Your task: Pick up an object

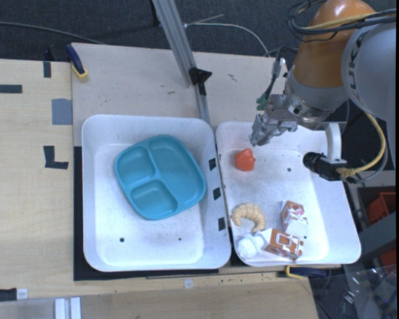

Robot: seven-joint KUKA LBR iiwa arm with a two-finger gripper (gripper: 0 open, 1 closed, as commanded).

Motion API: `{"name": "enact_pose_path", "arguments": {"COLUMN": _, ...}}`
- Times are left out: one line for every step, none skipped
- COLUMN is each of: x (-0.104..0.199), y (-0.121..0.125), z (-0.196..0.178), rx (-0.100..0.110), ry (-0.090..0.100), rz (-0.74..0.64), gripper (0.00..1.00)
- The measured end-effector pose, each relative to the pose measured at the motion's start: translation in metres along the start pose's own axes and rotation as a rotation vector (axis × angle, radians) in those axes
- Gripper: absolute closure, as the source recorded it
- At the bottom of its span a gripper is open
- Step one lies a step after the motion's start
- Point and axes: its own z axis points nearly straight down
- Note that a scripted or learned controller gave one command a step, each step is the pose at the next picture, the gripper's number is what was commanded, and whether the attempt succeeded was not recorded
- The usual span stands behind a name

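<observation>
Gripper hangs over the right bin's far-left corner, just beside the red ball, w/ nothing between its fingers; how far open, can't tell. Likely lining up on the ball, which sits clear of clutter. Croissant, 2 cartons crowd the near edge. Blue tray fills the left bin's middle.

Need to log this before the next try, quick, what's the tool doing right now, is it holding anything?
Tool: over the right bin's far left corner, above and apart from the small red object; nothing seen in it; open or closed cannot be told.
</observation>
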Motion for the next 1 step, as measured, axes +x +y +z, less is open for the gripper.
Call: {"name": "enact_pose_path", "arguments": {"x": 0.0558, "y": 0.0118, "z": 0.0099, "rx": 0.001, "ry": 0.0, "rz": 0.0, "gripper": 1.0}}
